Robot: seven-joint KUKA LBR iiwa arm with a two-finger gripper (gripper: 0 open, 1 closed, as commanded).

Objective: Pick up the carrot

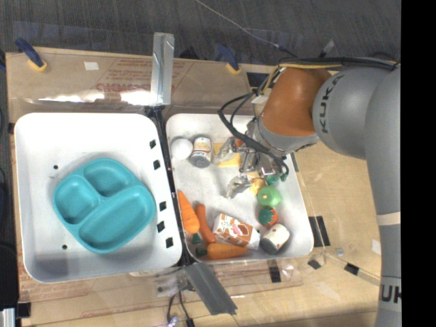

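Note:
The carrot (187, 212) is orange and lies along the left wall of the right bin (204, 125), with its green end toward the front. A second, shorter orange carrot-like piece (202, 222) lies beside it, and a third (226, 252) lies across the front wall. My gripper (240, 181) hangs over the middle of the right bin, to the right of and behind the carrots and apart from them. Nothing orange shows at its tip.
Around the gripper lie a white ball (181, 147), a small can (201, 151), a yellow piece (229, 158), a green fruit (269, 197), a red-and-green fruit (268, 216), a printed carton (233, 230) and a white cup (275, 238). A teal divided plate (102, 203) rests in the left bin (41, 135).

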